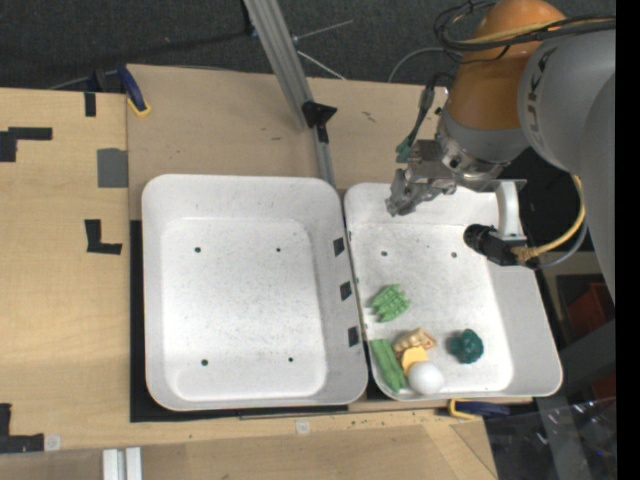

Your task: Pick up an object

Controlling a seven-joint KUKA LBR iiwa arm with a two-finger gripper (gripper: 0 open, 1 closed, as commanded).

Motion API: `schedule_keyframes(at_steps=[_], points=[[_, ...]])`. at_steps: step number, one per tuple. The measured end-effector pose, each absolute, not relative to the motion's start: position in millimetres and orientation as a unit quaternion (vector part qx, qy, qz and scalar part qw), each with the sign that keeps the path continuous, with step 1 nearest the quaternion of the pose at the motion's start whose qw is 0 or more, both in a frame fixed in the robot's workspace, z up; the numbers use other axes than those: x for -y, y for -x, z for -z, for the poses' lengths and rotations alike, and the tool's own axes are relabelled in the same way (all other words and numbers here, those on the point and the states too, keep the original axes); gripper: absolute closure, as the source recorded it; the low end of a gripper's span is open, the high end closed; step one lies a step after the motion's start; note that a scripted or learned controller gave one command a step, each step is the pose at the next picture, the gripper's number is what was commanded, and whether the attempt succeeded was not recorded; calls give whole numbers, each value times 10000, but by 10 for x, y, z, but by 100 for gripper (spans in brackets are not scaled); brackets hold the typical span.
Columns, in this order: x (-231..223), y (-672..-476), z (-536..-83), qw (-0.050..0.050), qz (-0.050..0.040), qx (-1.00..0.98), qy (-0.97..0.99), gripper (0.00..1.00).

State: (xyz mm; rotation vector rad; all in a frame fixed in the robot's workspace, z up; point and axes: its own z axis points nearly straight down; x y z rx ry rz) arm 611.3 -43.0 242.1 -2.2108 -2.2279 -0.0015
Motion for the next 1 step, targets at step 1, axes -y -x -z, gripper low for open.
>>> schedule_keyframes(at_steps=[1], points=[[-25, -6060, -2303, 13, -9, 7091, 7051, 100]])
